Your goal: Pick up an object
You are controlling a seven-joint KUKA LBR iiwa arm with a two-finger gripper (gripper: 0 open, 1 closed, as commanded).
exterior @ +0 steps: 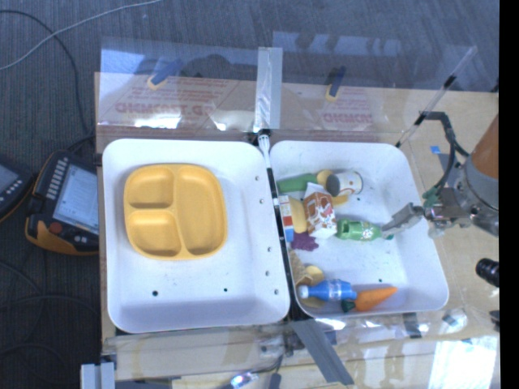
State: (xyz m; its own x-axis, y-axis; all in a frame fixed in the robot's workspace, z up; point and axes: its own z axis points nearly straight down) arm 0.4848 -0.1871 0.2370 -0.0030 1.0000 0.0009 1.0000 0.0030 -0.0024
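gripper (403, 215) at right bin's (422, 278) right edge, grip state unclear | green bottle (358, 232) just beside its tip, mid-bin | carrot (375, 297) and blue bottle (330, 290) along front edge | toy pile (312, 209) against left wall | yellow tray (174, 210) in left bin (243, 298)

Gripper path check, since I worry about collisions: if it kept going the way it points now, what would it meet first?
The gripper points left across the right bin, toward the green bottle. That bottle looks like the first thing in its line, though height above it is unclear from this slanted view.
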